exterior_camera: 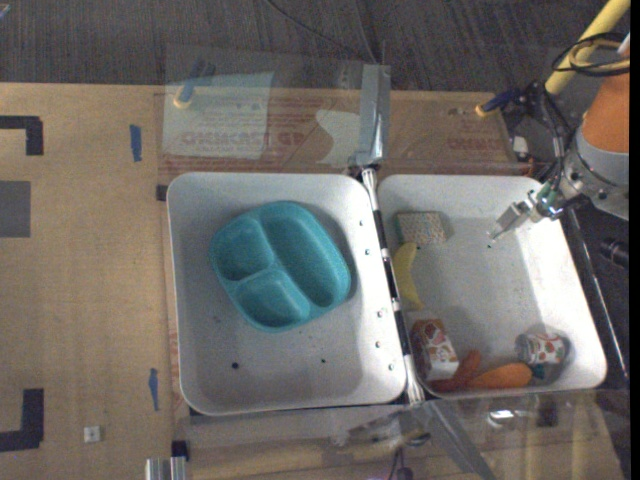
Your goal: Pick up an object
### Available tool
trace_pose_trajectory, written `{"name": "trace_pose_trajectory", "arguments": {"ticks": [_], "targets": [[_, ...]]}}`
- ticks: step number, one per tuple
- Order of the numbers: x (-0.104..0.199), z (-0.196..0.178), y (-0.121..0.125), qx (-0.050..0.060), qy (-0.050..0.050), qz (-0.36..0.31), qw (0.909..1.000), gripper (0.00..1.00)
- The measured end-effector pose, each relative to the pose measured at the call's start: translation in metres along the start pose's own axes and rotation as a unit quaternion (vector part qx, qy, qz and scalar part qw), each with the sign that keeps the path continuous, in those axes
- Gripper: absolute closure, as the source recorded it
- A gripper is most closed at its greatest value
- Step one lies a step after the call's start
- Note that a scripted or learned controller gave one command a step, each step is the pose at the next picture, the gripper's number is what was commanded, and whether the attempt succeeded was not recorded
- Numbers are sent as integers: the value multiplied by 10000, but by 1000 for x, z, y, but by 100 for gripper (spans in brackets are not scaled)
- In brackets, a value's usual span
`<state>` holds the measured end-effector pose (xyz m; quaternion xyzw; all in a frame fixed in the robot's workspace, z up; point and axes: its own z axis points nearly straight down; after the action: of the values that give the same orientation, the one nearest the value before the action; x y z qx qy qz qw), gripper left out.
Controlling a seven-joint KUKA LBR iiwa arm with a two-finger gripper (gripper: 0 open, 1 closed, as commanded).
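Camera view, looking down at a slant on a tan wooden surface [90, 268] that carries two shallow white bins side by side.

The grey arm [600, 168], with its orange band [612, 118] above the wrist, enters from the 3 o'clock edge, high up, and slants down toward 8 o'clock. Its tool [510, 218] hangs over the upper right part of the right bin [560, 268], with a thin pale tip pointing toward the bin's middle. It is too small and blurred to tell how far its jaws stand apart, and nothing can be seen between them.

The right bin holds the loose objects. A speckled sponge-like block [422, 229] lies near the bin's top left corner, at 9 o'clock from the tool and apart from it. A yellow banana [405, 273] lies just below the block, along the bin's left wall. At 7 o'clock from the tool, well apart, a small red and white carton [434, 347] sits near the bottom left corner. Just right of it an orange carrot-like piece [500, 376] lies along the bottom wall. A small patterned cup-like object [542, 349] sits near the bottom right corner, at 6 o'clock from the tool and well apart.

The left bin [200, 358] holds a teal divided plate [281, 265] with three compartments, lying flat near its middle.

Beyond the bins, at 12 o'clock, a clear plastic sheet [260, 118] lies on the surface
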<state>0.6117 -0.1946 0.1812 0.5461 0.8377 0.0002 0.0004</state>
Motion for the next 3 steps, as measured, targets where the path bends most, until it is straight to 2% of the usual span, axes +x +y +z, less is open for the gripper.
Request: {"name": "trace_pose_trajectory", "arguments": {"ticks": [1,2,3], "targets": [[43,58,-55,-4,-2,-303,9995,0],[41,48,-55,-29,-20,-278,9996,100],[41,48,-55,-27,-18,-282,9996,0]]}}
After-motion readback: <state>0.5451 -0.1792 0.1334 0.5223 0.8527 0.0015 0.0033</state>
